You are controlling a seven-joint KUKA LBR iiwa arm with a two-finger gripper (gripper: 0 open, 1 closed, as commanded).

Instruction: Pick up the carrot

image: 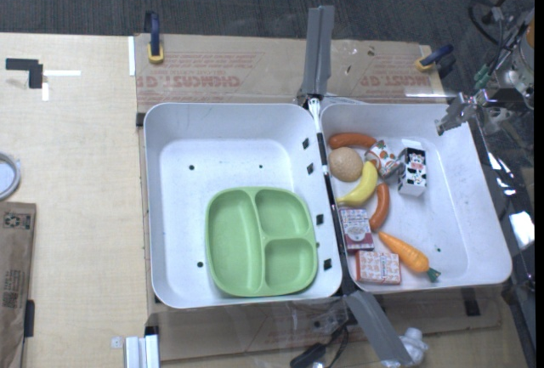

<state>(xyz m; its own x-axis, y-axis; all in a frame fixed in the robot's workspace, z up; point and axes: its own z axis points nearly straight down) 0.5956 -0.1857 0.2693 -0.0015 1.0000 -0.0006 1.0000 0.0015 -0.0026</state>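
Note:
The carrot (405,252) is orange with a green stalk end. It lies flat near the front of the right bin (463,213), its tip pointing toward the left and its stalk toward the front right. A red box (377,267) sits just left of it. My gripper (456,115) hangs at the bin's far right corner, above the rim and well away from the carrot, with nothing seen in it. The arm behind it is mostly cut off by the right edge of the view.
Along the right bin's left side lie two sausages (352,139), a bread roll (345,163), a banana (364,185), a cow-print carton (413,169) and a small box (355,228). In the left bin (170,188) is a green divided plate (262,240).

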